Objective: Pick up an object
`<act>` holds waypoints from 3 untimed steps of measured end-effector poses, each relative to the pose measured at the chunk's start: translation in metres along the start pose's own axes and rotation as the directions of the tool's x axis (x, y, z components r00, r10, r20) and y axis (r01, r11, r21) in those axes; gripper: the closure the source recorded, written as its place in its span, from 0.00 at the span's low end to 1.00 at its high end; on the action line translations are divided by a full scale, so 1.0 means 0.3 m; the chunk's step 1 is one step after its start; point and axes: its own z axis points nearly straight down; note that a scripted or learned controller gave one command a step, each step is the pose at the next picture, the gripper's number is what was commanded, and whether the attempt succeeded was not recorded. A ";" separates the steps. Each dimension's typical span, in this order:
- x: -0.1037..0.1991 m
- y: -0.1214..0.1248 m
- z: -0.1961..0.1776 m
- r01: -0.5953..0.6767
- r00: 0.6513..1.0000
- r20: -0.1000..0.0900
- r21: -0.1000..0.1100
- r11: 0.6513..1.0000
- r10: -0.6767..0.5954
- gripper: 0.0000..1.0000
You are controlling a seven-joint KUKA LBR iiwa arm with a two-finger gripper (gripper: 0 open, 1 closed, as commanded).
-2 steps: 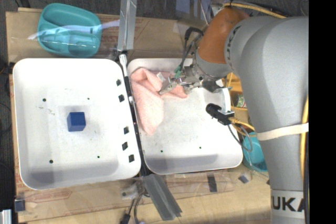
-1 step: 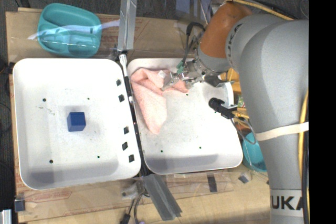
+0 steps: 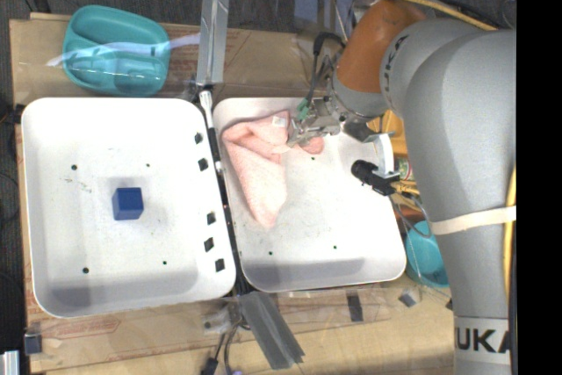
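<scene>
Pink cloth by right bin's far edge — pincer pinching its corner.

You've got the gripper down in the right bin, right at the top edge of the pink cloth, which sprawls across that bin's left half. Over in the left bin, a blue cube sits alone.

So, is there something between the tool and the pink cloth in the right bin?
Nothing visible stands in the way. The tool is already at the upper right edge of the pink cloth, which lies by itself in the right bin. The blue cube is far off, in the left bin.
</scene>
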 end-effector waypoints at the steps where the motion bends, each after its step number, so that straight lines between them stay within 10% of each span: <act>1: 0.000 0.000 0.000 0.000 1.000 0.000 0.000 1.000 0.000 0.00; 2: -0.132 0.000 0.038 0.029 1.000 0.001 0.001 1.000 -0.029 0.00; 3: -0.128 0.004 0.001 0.035 0.999 0.002 0.000 0.999 -0.035 1.00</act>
